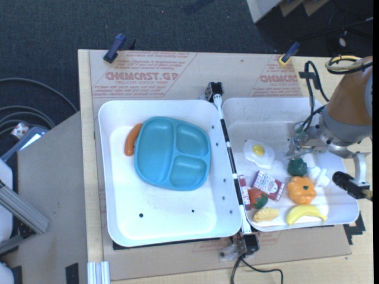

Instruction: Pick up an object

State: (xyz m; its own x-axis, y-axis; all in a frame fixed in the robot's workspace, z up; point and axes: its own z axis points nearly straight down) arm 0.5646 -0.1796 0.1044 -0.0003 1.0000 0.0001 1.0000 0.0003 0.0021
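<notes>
The gripper [298, 148] is positioned low in the right bin [272, 108], directly above a dark green, lumpy toy vegetable [297, 167]; finger state cannot be determined. An orange pumpkin [301, 189] sits just below the green item, with a yellow banana [305, 214] beneath. A fried egg [259, 152] lies to the gripper's left. The left bin [166, 223] contains a blue divided tray [172, 153] with an orange sausage [131, 139] at its left edge.
</notes>
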